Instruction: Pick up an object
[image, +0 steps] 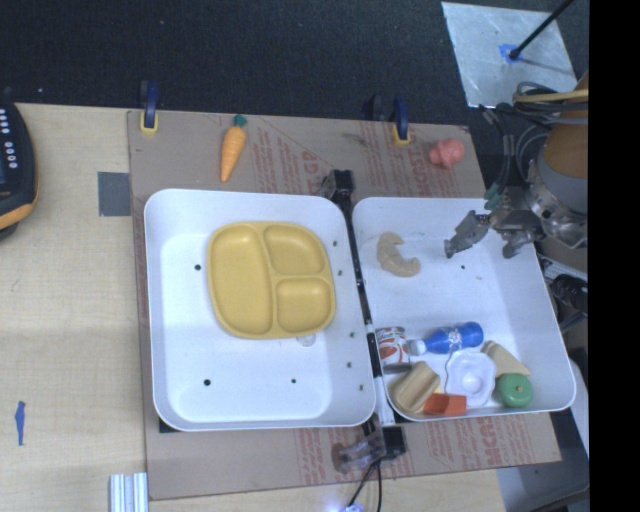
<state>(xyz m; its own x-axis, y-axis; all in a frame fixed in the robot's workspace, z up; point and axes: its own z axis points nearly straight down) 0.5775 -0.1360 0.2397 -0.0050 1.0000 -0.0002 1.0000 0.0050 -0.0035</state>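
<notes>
Hanging open with nothing between them, the dark fingers (466, 236) of the two-finger gripper (490, 236) hover over the right shallow white bin (520, 300). A beige curved croissant-like piece (398, 256) lies near, to their left. A yellow divided plastic plate (271, 279) sits in the left white bin (180, 330).

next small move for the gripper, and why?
Probably shift left and lower toward the tan crescent piece. The gripper hangs over the right bin with nothing between its fingers, and that piece lies alone, nearest, apart from the clutter.
</notes>
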